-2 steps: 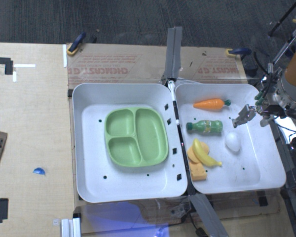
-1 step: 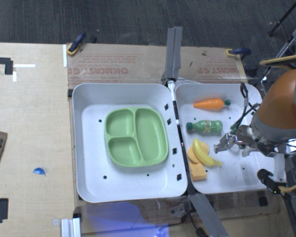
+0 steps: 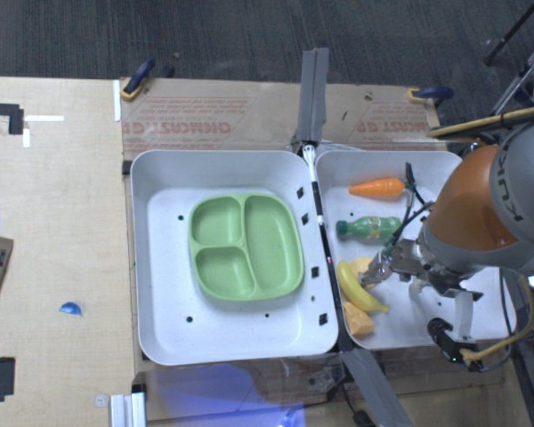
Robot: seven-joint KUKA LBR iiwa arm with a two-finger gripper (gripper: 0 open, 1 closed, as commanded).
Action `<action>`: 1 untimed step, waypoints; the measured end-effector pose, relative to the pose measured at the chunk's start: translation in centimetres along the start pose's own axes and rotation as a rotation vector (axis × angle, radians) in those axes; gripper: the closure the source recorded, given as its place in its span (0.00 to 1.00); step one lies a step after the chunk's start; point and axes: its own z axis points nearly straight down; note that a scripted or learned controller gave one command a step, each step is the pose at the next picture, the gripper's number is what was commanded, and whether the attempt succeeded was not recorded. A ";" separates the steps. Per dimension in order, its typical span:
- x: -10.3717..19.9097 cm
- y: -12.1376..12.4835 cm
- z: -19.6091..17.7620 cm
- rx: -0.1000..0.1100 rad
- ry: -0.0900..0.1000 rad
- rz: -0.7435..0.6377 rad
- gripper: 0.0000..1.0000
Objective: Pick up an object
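The banana (image 3: 360,289) lies in the right bin (image 3: 445,169), against that bin's left wall and toward its near edge, curved, yellow, with one end darkened. It rests across a pale orange wedge (image 3: 360,323) that sits under its lower end, so it is tilted rather than flat. The pincer (image 3: 379,270) is low over the banana's upper part, touching or just beside it; whether it is spread or closed cannot be told, and nothing is seen gripped. The judgement is that the banana is the target, since the arm is lowered onto that cluster.

Beside the banana, toward the far edge, a green bottle (image 3: 368,229) lies on its side, and a carrot (image 3: 376,187) lies near the far wall, apart from the bottle. Both are well reachable but crowd the approach.

The left bin (image 3: 151,238) carries a green compartment plate (image 3: 246,246) at its centre, likely there as a further pick item. Both bins stand side by side on the counter (image 3: 53,221), touching along their shared wall.
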 end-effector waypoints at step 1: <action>-0.8 7.4 -0.1 -0.002 -0.001 -0.167 0.00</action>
